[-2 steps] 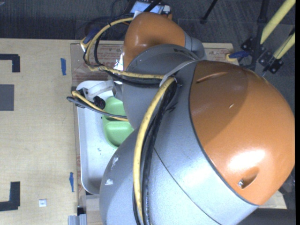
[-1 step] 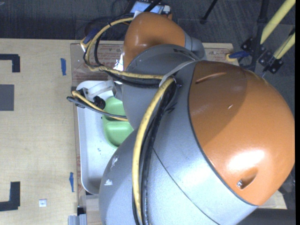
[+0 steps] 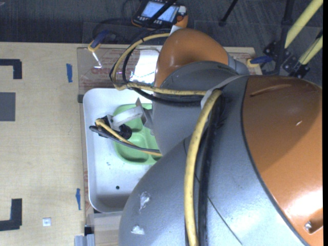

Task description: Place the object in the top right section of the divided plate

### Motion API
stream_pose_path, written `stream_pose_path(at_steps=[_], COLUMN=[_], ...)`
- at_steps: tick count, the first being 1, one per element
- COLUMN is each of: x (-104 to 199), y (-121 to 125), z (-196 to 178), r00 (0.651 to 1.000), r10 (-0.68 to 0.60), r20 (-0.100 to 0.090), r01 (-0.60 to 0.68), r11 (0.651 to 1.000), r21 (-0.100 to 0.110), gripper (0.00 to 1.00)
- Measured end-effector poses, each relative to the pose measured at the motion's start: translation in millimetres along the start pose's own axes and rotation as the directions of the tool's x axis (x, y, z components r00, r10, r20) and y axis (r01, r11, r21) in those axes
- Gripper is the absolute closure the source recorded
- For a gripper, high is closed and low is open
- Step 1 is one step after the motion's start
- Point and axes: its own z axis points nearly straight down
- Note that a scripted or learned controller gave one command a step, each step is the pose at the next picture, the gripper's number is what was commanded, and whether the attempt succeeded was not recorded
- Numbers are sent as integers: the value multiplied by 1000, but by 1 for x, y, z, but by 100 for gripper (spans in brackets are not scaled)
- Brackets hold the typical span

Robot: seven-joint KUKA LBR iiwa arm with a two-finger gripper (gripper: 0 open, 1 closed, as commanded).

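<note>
Arm (image 3: 230,152) covering most of green divided plate (image 3: 134,150), white bin (image 3: 97,168) partly hidden

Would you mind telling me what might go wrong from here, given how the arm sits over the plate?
1. The grey and orange arm hides most of the green divided plate, so the target section goes unchecked.
2. The yellow and black cable hanging over the plate inside the white bin might snag it.

floor: dark grey carpet (image 3: 61,4) | bench: pale wood top (image 3: 41,137) w/ blue tape bits (image 3: 69,72) | tripod legs (image 3: 238,1) top rt
</note>
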Motion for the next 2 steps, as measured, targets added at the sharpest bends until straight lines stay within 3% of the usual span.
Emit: stream_pose_path(at_steps=[1, 2], x=[0, 16], y=[-1, -23], z=[-9, 80], r00=[1000, 997], r10=[-3, -82], r20=[0, 1], r01=[3, 82], r11=[1000, 997], r21=[-1, 0], gripper=[100, 100])
